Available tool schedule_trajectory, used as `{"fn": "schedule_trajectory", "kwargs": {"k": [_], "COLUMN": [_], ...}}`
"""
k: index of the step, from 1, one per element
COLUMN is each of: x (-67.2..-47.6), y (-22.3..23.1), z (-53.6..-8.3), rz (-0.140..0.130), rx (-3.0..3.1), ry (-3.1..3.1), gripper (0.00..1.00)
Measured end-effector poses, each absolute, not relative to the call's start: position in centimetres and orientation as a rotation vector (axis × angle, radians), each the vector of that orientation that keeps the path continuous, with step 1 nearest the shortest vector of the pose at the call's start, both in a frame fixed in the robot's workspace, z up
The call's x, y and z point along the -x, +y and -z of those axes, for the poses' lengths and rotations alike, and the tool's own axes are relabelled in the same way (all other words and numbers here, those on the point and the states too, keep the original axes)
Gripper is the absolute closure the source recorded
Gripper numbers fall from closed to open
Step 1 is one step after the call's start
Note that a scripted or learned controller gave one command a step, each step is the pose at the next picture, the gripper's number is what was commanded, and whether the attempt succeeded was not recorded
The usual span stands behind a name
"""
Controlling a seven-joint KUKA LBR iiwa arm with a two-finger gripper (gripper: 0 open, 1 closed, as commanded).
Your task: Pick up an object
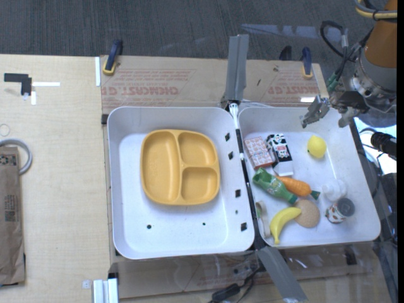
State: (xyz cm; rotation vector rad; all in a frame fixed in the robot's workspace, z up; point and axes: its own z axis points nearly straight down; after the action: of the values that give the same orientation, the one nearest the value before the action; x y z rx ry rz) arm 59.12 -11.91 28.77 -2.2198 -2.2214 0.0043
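Hand with fingers apart and nothing between them, above right bin's far rim; lemon, carrot, banana all unpicked, grasp yet to begin

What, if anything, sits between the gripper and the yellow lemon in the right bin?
Nothing visible. The gripper hangs over the right bin's upper edge, and the lemon lies just below it on bare bin floor. The nearest item, a black-and-white carton, sits off to the lemon's left.
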Motion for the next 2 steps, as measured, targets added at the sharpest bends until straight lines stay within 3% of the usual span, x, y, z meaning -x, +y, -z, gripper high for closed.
{"fn": "schedule_trajectory", "kwargs": {"k": [1,2], "x": [-55.5,-50.2], "y": [-8.0,-8.5], "z": [-33.3,-19.0], "rz": [-0.003,-0.005], "rx": [2.239,2.263], "ry": [-2.204,-2.175], "gripper": [0.00,0.00]}}
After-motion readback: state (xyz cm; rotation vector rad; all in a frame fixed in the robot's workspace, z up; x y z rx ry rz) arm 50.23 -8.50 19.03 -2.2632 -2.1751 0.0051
